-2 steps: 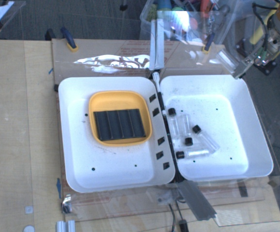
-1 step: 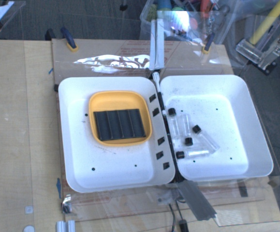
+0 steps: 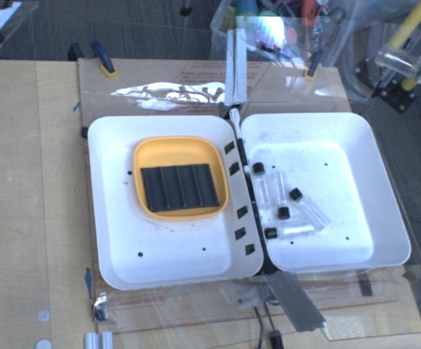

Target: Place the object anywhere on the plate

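A yellow square plate (image 3: 182, 146) sits in the middle of the left white bin (image 3: 119, 231). A dark grey ribbed rectangular block (image 3: 179, 187) lies flat on the plate, inside its rim and covering most of its floor. In the right white bin (image 3: 359, 158), several clear plastic vials with black caps (image 3: 291, 209) lie on their sides near the bin's left-centre, close together and pointing different ways.
A row of black clips (image 3: 238, 191) runs along the seam where the two bins meet. Behind the bins stand an upright metal post (image 3: 233, 64) and a clear tub of colourful items (image 3: 290, 9). Wooden bench surface (image 3: 28, 195) lies to the left.
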{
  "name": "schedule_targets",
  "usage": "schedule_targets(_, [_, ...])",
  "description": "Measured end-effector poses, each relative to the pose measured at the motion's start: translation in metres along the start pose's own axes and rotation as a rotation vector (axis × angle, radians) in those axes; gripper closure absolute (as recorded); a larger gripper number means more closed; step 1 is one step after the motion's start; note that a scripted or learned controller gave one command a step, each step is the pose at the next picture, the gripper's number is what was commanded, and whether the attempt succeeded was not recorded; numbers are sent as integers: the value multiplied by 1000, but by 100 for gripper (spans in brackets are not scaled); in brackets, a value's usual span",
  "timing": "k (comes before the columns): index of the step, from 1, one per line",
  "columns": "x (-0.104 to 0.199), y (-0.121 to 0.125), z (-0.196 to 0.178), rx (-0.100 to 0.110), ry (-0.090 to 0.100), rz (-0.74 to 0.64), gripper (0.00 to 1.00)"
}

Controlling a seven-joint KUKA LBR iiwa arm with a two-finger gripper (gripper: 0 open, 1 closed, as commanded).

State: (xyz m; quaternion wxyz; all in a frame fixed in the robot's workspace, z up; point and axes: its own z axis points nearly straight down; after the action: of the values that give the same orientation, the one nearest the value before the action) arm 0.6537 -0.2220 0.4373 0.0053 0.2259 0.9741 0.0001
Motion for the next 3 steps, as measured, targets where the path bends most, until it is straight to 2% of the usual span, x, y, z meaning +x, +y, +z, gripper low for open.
schedule_targets(1, [33,-17,0,-1,7,-337,100])
schedule_targets(3, [42,-21,0,-5,6,-1044,100])
